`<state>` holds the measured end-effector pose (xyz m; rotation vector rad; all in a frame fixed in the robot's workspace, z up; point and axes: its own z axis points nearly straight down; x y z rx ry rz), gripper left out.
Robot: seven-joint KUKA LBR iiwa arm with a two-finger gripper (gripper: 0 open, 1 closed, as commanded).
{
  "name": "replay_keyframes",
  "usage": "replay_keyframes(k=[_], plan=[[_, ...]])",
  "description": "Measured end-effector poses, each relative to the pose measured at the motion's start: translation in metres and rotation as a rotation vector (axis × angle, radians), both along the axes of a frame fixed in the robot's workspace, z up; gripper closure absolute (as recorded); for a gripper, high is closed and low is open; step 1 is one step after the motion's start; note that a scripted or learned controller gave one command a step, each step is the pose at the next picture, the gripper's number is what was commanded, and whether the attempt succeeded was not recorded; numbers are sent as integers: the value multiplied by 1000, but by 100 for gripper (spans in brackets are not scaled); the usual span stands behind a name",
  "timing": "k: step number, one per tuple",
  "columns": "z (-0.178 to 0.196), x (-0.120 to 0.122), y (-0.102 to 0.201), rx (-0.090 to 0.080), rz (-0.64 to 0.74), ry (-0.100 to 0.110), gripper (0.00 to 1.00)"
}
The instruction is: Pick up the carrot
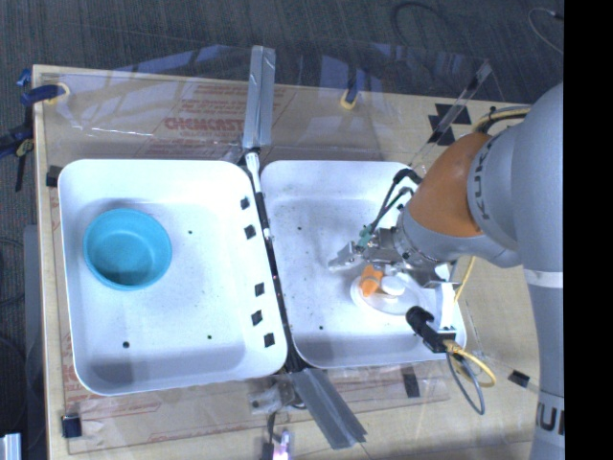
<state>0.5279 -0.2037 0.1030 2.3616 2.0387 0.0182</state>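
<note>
The carrot [369, 280] is a small orange piece in the right bin [306, 329], lying at the left edge of a flat white disc [386, 300]. My gripper [362, 257] hangs low over the bin directly above the carrot, close to it or touching it. The grey wrist with its orange band [450, 195] reaches in from the right and hides the bin's right side. Part of the carrot is covered by the gripper body.
A blue bowl [128, 247] sits in the left bin [153, 357], at its left side. A ridge with black clips [261, 266] separates the two bins. A yellow cable [471, 360] loops beside the right bin's front right corner.
</note>
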Motion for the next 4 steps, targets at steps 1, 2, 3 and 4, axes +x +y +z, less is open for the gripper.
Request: replay_keyframes(k=[1,2,3,4], plan=[[17,-11,-4,7,-50,19,0],[-3,-15,-1,2,-43,9,0],[-3,-15,-2,3,-44,9,0],[-3,-15,-2,3,-44,9,0]])
